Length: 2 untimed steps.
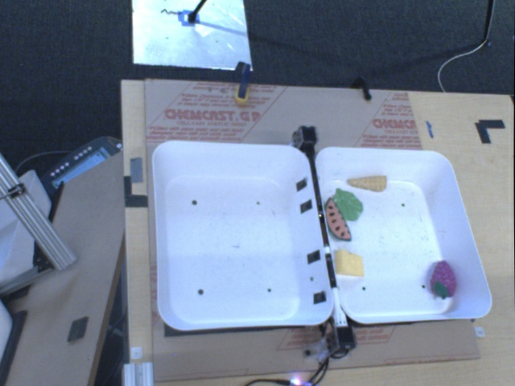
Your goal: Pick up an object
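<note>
- At far left, a grey device (80,161) with a small screen sits at an angle on a side table, and a metal rail (32,222) slants below it, cut off by the picture's edge.
- A tabletop (322,103) covered in brown board bears red print, reversed and hard to read; it seems to say "CHEMCAST GP" (211,117).
- Behind it, a shiny metal sheet (190,21) lies on dark carpet.
- The left bin (233,232) is white and shallow, with small dark dots on its floor.
- Black clips (310,207) run down the seam between the two bins.
- The right bin (463,215) holds five small toys: a red watermelon slice (337,220) touching a green leaf (349,203), a tan cone (367,183) near the back, a yellow block (348,263) just beside the seam, and purple grapes (442,279) near the front right corner.
- I cannot tell the hand's state.
</note>
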Motion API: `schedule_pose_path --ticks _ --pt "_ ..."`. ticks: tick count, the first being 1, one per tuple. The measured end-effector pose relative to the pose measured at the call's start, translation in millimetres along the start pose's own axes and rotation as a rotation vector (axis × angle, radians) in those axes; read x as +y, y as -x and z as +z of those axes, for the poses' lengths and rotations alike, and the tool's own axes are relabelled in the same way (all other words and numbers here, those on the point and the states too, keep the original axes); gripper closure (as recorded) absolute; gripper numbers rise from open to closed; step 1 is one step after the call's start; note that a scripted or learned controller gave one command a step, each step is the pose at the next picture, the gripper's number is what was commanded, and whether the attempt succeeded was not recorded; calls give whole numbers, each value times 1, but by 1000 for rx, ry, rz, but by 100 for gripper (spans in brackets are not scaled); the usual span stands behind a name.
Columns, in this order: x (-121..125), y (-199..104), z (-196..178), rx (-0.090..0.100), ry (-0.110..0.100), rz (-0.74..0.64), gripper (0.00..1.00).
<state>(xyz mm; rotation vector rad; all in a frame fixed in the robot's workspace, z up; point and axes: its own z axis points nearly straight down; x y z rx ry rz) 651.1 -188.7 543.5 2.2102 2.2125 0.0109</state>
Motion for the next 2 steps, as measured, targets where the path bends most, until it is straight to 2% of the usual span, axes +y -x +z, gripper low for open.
schedule_pose_path --ticks 1,2 --pt "8 -73 80 8 -19 -9 100" --pt "15 -149 179 8 -21 -10 100"
